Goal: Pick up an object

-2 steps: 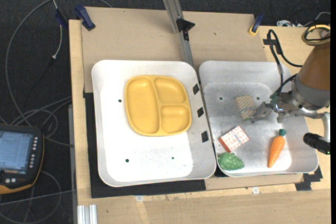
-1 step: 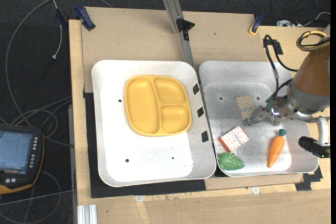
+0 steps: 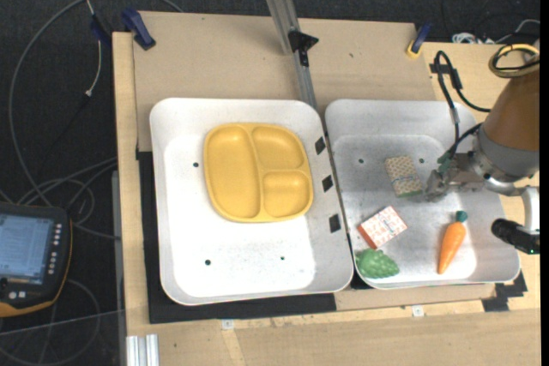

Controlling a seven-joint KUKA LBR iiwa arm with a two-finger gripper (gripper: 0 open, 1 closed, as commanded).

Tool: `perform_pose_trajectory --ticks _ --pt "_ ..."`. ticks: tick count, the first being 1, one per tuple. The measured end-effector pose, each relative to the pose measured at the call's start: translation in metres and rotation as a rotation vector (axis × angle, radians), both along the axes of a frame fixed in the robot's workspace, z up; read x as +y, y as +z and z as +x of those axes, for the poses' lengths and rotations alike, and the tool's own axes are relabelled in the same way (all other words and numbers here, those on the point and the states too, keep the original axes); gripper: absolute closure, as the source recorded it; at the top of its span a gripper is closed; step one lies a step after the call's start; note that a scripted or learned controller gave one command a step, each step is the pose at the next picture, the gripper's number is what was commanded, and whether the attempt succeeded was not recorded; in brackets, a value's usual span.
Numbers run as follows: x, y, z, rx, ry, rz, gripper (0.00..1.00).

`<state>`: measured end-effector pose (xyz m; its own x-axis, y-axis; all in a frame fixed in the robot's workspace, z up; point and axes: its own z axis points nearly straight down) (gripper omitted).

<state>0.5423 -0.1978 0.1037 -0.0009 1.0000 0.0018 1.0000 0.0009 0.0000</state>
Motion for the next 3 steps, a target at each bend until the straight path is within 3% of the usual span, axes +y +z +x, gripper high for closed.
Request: perform_pose_trajectory --ticks 2,3 --pt "-0.003 0.118 -0.001 -0.007 0.001 -0.004 1.0" --pt "0.053 0.11 0.016 -0.001 0.006 0.0 1.0"
